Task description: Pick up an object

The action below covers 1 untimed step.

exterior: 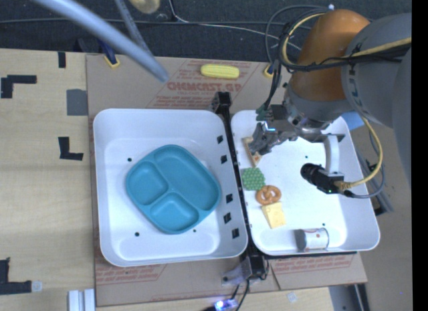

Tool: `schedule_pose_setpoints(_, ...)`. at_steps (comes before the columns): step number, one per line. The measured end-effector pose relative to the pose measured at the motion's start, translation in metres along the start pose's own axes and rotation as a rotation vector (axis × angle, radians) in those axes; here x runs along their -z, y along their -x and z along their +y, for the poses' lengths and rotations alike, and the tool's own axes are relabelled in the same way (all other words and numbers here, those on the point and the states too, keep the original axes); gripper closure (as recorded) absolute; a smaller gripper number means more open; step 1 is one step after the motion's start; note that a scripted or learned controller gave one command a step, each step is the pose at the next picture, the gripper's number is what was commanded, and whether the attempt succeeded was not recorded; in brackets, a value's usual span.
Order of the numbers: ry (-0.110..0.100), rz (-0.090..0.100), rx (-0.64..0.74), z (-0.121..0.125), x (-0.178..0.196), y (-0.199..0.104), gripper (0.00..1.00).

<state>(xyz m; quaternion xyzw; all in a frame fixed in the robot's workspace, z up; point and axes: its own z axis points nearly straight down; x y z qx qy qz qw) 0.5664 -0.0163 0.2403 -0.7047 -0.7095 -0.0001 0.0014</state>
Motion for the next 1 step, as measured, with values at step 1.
schedule_pose_setpoints(1, -0.001, -0.001, 0.000, -0.0093, -0.0129, -0.0591, 1.00)
